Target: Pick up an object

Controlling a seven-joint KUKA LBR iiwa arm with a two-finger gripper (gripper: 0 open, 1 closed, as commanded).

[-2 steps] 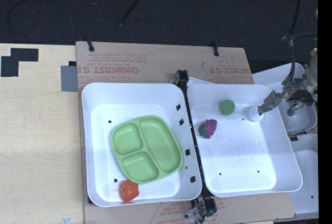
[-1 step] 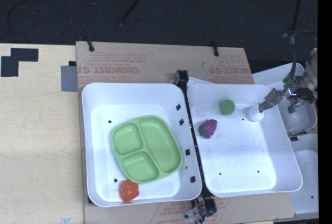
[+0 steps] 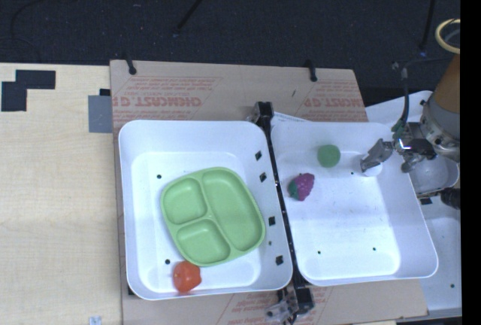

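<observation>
Camera view, looking down at a slant, takes in a bench with two shallow white bins set side by side on a sheet of printed cardboard. From where I stand the left bin carries a light green divided plate with three compartments, lying flat and turned at an angle. Just off the plate's lower left corner, touching or nearly touching its rim, sits a small orange-red object against the bin's near wall.

The right bin has two small things in its upper left part. A round green ball lies near the far wall. A magenta, knobbly piece with a bit of green on it, perhaps a toy fruit, lies lower and to the left, near the divider between the bins. The two are near each other but apart.

The arm comes in from the right, its orange band showing at the edge. The gripper hangs over the right bin's upper right area, to the right of the green ball and clear of it. Nothing sits between its fingers; whether they stand wide or narrow I cannot tell, since the metal parts blur together against the white bin.
</observation>
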